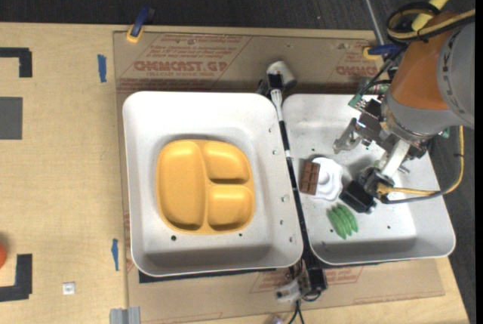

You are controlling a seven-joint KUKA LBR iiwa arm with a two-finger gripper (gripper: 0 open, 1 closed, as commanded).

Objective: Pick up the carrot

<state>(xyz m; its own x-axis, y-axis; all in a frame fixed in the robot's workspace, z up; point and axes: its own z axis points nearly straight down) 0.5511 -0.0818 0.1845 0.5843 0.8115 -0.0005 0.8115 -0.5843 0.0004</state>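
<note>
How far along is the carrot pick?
Done: nothing that I can see. The brown block, white piece and green pod all lie on the floor of the right bin. In hand: the gripper hangs over that bin, near the white piece. Left: the whole grasp and lift.

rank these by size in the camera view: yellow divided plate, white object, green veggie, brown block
1. yellow divided plate, by far the largest
2. white object and green veggie, which look too alike to separate
3. brown block, slightly the smallest
</note>
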